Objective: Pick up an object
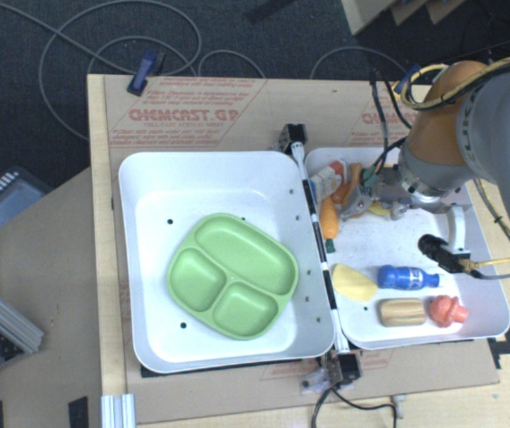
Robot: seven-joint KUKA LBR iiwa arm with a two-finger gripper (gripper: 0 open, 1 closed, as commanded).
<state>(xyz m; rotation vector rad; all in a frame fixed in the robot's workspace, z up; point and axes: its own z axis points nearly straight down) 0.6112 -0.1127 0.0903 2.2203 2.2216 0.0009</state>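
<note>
My tool [364, 199] sits low in the upper left of the right white bin [496, 315], its tip among the orange carrot-shaped toy [329, 218] and small clutter there, and I cannot tell how it is set or whether it grips anything.

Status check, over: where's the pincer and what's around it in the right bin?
Pincer low over right bin's far-left corner, among small clutter. Nothing seen gripped. Blue bottle, yellow piece, tan bun lie apart, nearer. Green tray alone in left bin.
</note>
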